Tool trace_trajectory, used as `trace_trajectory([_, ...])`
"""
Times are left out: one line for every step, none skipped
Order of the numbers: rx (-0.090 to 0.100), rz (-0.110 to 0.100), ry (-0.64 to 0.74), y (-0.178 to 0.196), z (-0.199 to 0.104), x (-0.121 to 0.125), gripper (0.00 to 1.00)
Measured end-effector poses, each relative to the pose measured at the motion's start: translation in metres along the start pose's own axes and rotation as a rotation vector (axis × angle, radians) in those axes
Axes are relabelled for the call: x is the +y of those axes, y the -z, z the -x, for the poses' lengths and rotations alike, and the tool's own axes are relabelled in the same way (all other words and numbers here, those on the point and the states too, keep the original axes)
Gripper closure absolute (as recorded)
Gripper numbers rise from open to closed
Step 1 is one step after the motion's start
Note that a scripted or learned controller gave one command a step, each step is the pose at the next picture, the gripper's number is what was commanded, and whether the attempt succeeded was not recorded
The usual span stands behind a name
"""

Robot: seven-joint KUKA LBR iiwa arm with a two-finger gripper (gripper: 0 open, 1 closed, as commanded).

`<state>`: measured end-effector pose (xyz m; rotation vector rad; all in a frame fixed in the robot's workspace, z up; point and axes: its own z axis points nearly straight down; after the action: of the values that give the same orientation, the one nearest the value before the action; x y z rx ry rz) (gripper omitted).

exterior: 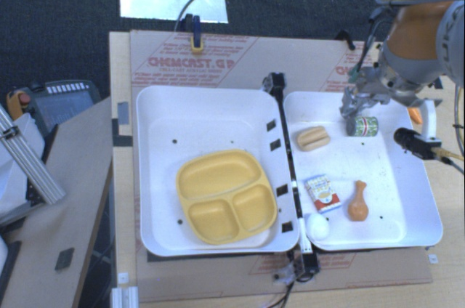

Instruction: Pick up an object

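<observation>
My gripper (357, 109) hangs over the far part of the right bin (407, 227), with the grey wrist and orange band above it. A green can (362, 127) lies on its side just below the gripper, touching or nearly touching its tip. A tan bread roll (313, 138) rests to the can's left. Nearer the front lie a small red and white carton (322, 193), an orange-brown drumstick (357, 202) and a white egg (317, 227) at the bin's front left corner.
A yellow divided tray (227, 195) lies in the left bin (160, 125). A black divider (285, 154) runs between the bins. A black cylinder (413, 142) juts in at the right bin's far right edge.
</observation>
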<state>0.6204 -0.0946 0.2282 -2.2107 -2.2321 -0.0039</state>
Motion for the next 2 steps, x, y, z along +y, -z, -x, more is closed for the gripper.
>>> trace_trajectory([0.0,-0.002,0.0,-0.007,-0.052,-0.008,1.0])
trace_trajectory([0.0,-0.001,-0.001,-0.015,-0.102,-0.005,1.0])
